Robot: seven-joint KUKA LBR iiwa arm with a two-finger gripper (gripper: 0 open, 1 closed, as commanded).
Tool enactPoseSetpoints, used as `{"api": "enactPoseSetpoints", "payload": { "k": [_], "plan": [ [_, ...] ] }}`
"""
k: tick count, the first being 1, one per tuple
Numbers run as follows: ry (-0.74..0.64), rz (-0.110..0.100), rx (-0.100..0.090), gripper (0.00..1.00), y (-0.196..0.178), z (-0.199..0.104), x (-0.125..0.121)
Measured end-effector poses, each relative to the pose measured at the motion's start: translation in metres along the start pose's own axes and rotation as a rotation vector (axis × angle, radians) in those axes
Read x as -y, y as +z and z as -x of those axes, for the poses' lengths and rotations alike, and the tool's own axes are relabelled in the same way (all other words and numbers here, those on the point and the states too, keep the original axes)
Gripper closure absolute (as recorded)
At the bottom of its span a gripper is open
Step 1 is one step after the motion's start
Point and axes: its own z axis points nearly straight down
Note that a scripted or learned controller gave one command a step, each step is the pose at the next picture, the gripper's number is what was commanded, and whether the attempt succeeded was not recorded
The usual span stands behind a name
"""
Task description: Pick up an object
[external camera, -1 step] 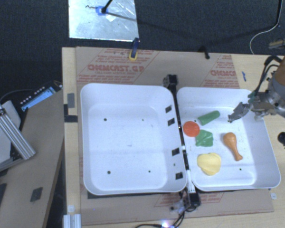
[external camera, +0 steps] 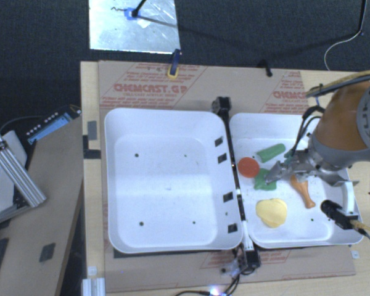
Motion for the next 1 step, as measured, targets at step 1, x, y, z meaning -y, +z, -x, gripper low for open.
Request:
{"api": "enactPoseSetpoints", "payload": {
  "k": [1],
  "plan": [
    [-0.001, 0.002, 0.000, 0.00, 0.0349, -0.0472, 0.0237]
  ]
}}
